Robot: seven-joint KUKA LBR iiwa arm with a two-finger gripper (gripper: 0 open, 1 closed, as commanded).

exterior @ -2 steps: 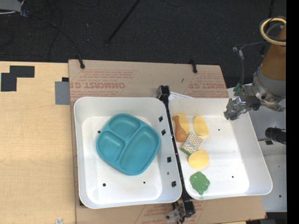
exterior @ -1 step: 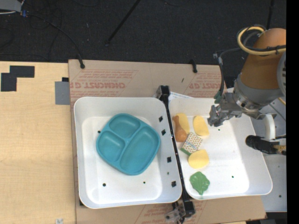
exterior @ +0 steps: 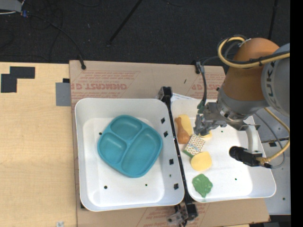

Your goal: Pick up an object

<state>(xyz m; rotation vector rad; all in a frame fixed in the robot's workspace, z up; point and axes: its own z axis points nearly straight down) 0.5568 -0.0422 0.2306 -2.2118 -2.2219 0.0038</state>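
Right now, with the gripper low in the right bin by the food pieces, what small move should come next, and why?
Probably a short straight descent: the gripper hangs just above the small checkered cracker-like square, between the orange bread-like roll and the round yellow piece.

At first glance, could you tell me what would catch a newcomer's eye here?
The teal divided plate lying alone in the left bin stands out first. Next, the arm's tool hangs over small items in the right bin: an orange piece, a yellow piece, a green one.
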